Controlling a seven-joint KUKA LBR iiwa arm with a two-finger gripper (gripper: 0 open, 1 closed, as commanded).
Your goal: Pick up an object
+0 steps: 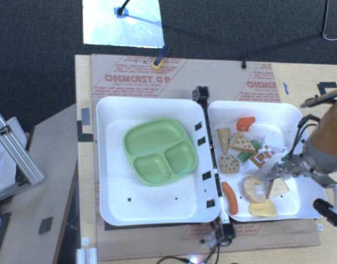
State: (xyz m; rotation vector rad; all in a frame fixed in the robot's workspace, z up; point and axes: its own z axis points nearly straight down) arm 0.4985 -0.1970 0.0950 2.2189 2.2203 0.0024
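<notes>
1. Toy food pieces are lying scattered in the right bin, among them a cream wedge and a ring-shaped piece.
2. The gripper is hanging just over the wedge; its grasp is not visible, so the approach step seems underway.
3. Next comes closing and lifting cleanly.
4. The left bin is carrying a green tray.

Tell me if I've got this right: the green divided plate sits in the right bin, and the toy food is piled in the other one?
Not quite. The camera view shows the green divided plate in the left bin, not the right. The toy food, such as the hot dog and the cookie, lies in the right bin, where the arm reaches in.
</notes>
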